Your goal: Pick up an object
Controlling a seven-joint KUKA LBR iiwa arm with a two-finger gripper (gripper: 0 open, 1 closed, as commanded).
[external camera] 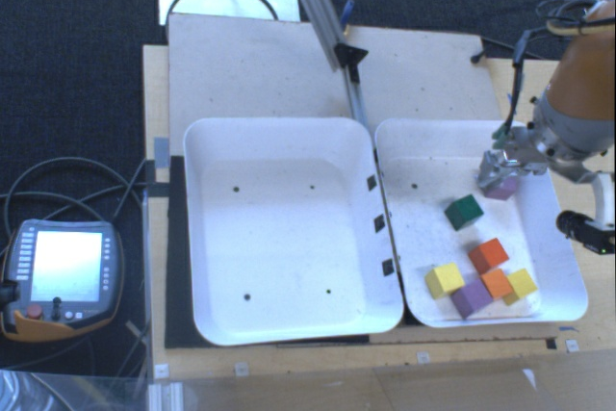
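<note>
We read this as the grasping step of the pick: the gripper [500, 173] is low inside the right bin [414, 207], near its far right part, and sits over a pale purple block [503, 189] whose lower edge peeks out beneath it. Whether the block lies between the fingers or merely under them we cannot tell, because the grey wrist and the metal of the tool cover the tips (the slanted view from above does us no favours here), so how far they are spread is also beyond us. The other candidates lie apart from the tool: a green cube [464, 211] just beside it toward the front, then a cluster near the front of the same bin, with an orange cube [489, 254], a second orange cube [498, 283], a yellow cube [445, 279], a purple cube [471, 295] and a smaller yellow cube [522, 284] packed close together. The left bin [202, 207] carries no blocks. In our judgement the next move calls for a firm closing on the pale block and a straight lift, and only a clear gap between block and bin floor would prove the hold.
</note>
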